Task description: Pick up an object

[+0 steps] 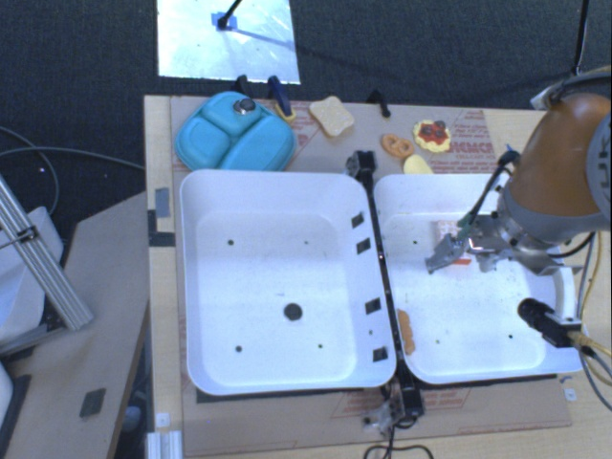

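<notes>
**A:** Item one, the gripper?

**B:** I'm seeing the gripper hanging over the right bin, fingers spread apart, nothing sitting between them.

**A:** Item two, objects?

**B:** I'm logging a small red-and-white object lying on the bin floor just beside the fingertips, and an orange piece resting against that bin's left wall. A dark disc is lying in the left bin.
</notes>
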`<state>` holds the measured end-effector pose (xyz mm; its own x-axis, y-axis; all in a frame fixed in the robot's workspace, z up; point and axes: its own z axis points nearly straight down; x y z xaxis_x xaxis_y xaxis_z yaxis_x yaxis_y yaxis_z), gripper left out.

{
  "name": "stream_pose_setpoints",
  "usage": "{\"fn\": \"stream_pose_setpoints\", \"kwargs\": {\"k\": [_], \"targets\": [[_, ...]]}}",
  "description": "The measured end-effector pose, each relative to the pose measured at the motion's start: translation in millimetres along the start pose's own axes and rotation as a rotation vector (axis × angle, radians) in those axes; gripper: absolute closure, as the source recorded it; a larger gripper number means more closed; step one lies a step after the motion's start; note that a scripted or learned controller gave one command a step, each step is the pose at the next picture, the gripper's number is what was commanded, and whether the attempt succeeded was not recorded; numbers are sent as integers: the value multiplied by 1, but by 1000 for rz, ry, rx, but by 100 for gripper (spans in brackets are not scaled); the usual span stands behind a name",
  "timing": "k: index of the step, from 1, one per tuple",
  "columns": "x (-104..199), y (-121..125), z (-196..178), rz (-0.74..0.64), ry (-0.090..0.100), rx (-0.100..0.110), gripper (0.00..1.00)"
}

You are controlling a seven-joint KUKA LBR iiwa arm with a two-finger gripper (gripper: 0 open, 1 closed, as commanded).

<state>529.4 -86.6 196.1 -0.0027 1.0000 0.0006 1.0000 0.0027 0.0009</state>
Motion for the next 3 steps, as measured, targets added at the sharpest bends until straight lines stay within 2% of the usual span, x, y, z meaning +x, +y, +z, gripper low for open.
{"fn": "stream_pose_setpoints", "kwargs": {"k": [1, 2, 3], "targets": [[-58, 51, 88, 4, -3, -1, 0], [-95, 109, 110, -2, -3, -8, 0], [-18, 142, 110, -8, 0, -7, 0]]}}
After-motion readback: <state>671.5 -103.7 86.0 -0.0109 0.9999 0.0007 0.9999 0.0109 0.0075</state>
